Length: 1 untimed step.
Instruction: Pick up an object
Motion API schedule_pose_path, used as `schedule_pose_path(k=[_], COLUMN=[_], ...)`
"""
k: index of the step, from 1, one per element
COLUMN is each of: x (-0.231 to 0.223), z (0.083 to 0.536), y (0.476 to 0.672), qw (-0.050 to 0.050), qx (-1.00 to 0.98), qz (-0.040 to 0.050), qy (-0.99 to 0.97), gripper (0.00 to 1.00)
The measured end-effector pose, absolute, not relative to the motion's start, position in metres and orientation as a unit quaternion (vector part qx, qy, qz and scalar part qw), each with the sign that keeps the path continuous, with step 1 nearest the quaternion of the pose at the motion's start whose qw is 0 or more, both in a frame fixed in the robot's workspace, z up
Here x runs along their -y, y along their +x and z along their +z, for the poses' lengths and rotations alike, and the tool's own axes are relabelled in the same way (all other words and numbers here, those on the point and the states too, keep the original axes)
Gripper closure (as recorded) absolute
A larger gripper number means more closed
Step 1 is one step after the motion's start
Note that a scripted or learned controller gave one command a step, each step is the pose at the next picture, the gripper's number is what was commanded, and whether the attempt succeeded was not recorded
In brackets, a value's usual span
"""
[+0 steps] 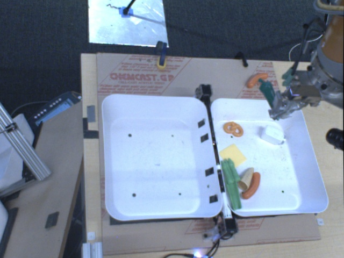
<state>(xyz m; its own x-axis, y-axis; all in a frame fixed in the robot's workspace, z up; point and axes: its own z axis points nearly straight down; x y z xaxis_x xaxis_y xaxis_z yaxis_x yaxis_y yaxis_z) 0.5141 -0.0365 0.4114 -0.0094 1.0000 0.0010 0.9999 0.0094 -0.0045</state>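
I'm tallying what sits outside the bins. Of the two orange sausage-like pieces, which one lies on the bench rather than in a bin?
The orange sausage beyond the right bin's far rim; the other sausage lies inside it.

The grey arm [325, 63] comes in from the right side, bent low, with its wrist tipped down and its gripper [277, 113] pointing down and to the left

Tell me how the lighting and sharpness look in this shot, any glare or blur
Camera view: even, soft light with faint shadows; both white bins, such as the left bin, look bright with little surface detail; the foil sheet beyond the bench shows patchy glare; the gripper and small items like the pretzel are slightly soft, low resolution.
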Motion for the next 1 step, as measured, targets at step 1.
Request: schedule_pose_path(k=[1], x=[0.0319], z=[0.3445], y=[0.4854], qw=[0.002], qx=[0.708], qz=[0.0015], qy=[-0.707], gripper=[1.00])
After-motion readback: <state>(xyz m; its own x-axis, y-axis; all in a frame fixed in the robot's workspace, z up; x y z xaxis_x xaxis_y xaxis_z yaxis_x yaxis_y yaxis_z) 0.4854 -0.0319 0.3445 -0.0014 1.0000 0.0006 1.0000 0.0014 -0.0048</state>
